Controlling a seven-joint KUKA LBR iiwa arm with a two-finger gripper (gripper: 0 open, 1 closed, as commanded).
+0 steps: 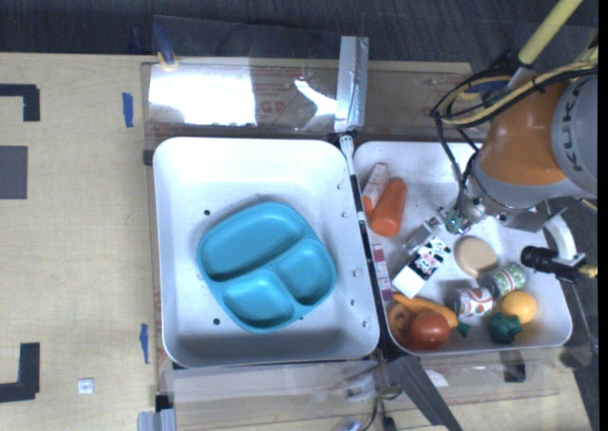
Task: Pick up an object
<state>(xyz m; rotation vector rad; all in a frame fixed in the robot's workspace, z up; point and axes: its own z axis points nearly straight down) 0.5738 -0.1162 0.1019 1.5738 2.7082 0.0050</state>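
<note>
Beneath the grey arm's orange band [518, 149], the gripper [458, 220] hangs in the right white bin [560, 325]; its state cannot be told. Just left lie an orange plastic bottle [388, 208] and a black-and-white box [423, 265]; a tan round bun [476, 255] sits just beside. Far left, a blue divided tray [267, 264] fills the other bin [180, 230]. "KU" shows on the arm [575, 125].
</note>
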